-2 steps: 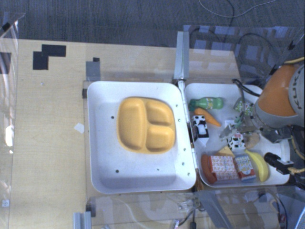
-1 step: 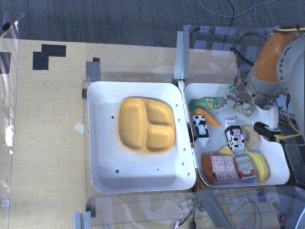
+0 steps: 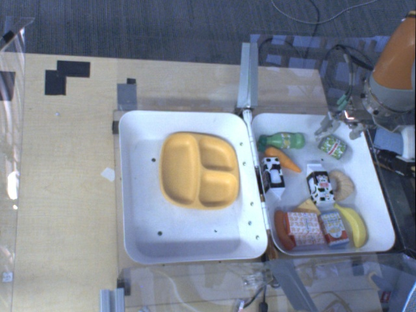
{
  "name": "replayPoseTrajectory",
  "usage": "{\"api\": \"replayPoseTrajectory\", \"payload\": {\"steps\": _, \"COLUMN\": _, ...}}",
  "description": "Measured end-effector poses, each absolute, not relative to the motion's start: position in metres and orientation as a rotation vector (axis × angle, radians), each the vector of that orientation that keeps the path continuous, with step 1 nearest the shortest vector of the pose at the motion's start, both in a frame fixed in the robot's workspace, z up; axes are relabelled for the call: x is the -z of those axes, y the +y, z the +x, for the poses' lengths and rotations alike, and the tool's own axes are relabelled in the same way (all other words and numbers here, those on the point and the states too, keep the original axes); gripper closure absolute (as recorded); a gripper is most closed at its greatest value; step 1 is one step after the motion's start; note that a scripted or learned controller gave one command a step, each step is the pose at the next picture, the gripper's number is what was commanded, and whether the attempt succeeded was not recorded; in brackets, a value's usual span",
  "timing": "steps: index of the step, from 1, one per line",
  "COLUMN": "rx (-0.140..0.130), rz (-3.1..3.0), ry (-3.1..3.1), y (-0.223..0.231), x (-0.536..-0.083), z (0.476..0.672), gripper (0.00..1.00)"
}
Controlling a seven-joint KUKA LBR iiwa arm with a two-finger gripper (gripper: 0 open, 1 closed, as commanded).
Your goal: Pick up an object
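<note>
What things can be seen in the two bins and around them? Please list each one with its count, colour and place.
tray: 1, yellow, three compartments, in the left bin
bottle: 1, green, lying at the top left of the right bin
carrot: 1, orange, just below the bottle
small cartons: 2, black and white, one by the left wall, one mid-bin
packet: 1, green and white, top right, under the gripper
round item: 1, tan, right of the mid-bin carton
banana: 1, yellow, bottom right
boxes: 2, red with pale labels, bottom
cable: 1, thin, on the floor above
gripper: 1, grey, above the packet
</note>
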State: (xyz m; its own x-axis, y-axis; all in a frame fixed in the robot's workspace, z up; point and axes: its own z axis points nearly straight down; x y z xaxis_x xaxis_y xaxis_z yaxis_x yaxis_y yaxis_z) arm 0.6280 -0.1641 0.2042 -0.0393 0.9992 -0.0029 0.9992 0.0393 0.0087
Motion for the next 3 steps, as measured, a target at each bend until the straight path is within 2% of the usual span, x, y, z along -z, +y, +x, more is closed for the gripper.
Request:
{"api": "replayPoseTrajectory", "payload": {"steps": 1, "rx": -0.006, "rz": 2.103, "ry": 2.323, "y": -0.197, "x": -0.103, "z": 0.614, "gripper": 0.00}}
{"api": "replayPoseTrajectory", "payload": {"steps": 2, "rx": -0.010, "rz": 1.831, "ry": 2.539, "y": -0.148, "x": -0.090, "z": 0.561, "gripper": 0.00}}
{"api": "replayPoseTrajectory", "payload": {"steps": 3, "rx": -0.009, "rz": 1.997, "ry": 2.413, "y": -0.149, "x": -0.088, "z": 0.620, "gripper": 0.00}}
